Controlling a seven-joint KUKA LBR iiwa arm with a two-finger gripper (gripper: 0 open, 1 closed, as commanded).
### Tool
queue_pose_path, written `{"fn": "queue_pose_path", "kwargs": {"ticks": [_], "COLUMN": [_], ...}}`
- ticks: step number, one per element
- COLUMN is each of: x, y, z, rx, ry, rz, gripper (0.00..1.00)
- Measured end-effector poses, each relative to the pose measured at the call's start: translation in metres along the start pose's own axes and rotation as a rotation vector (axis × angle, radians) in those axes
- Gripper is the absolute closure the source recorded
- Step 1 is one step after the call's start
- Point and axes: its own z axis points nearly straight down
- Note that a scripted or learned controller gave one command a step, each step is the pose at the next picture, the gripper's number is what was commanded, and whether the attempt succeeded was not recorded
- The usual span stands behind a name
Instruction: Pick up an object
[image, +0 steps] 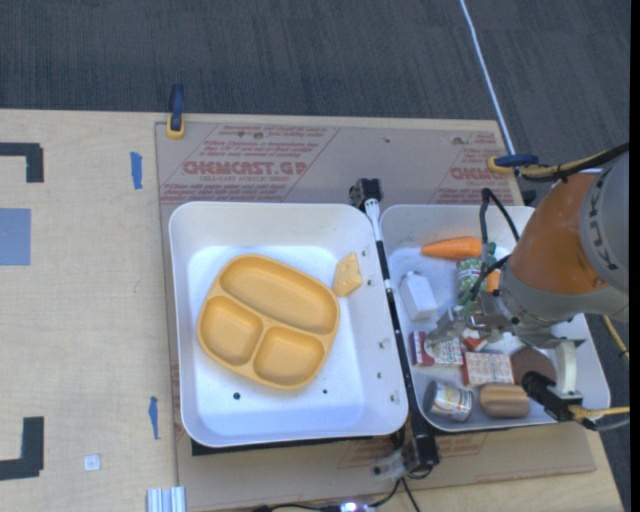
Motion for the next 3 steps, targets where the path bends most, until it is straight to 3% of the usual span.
{"fn": "queue_pose_path", "kwargs": {"ticks": [1, 2, 3], "x": [0.001, 0.004, 0.001], "y": [0.001, 0.061, 0.062], "z": [-0.01, 0.017, 0.017], "rx": [-0.002, -0.006, -0.012], "ry": [0.0, -0.002, -0.007], "rz": [-0.001, -0.001, 0.003], "gripper": [1.0, 1.0, 0.0]}}
